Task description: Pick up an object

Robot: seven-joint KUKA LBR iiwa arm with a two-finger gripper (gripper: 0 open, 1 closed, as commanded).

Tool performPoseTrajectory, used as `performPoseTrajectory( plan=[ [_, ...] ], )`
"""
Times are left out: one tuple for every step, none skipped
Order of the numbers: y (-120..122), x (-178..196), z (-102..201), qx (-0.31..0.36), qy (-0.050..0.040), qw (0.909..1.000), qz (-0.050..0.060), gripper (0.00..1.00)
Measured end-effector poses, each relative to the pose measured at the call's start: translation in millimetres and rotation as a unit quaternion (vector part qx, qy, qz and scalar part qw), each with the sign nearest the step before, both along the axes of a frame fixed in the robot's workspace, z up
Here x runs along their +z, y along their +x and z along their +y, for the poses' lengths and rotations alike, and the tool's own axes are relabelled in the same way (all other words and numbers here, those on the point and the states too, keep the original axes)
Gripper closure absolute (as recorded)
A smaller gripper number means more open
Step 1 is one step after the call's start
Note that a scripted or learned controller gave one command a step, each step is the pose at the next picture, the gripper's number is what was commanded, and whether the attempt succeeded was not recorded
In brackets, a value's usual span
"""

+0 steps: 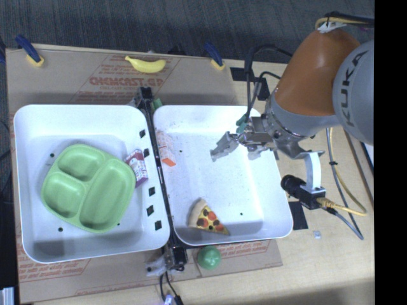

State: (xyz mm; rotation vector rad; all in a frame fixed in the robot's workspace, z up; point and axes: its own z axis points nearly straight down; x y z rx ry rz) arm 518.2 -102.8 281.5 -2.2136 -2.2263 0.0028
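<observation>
My gripper (222,147) hangs over the middle of the right bin (270,189), reaching in from the right under the orange-banded wrist. A toy pizza slice (206,218) lies near that bin's front edge, well below the gripper. A small orange scrap (168,161) lies by the divider, to the gripper's left. In the left bin (28,170) sit a green divided plate (88,187) and a small maroon and white packet (137,165) against the divider.
A yellow toy banana (146,63) rests on the cardboard behind the bins. A green ball (208,257) sits outside the right bin's front edge. Blue clamps (30,49) hold the cardboard's back edge. The black divider (154,170) runs between the bins.
</observation>
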Motion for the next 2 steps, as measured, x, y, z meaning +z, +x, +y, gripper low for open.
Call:
performPoseTrajectory(
  plan=[
    [-42, -132, -32, 0.000, 0.0001, 1.0000, 0.001, 0.00],
    [32, -190, -64, 0.001, -0.0002, 1.0000, 0.000, 0.00]
  ],
)
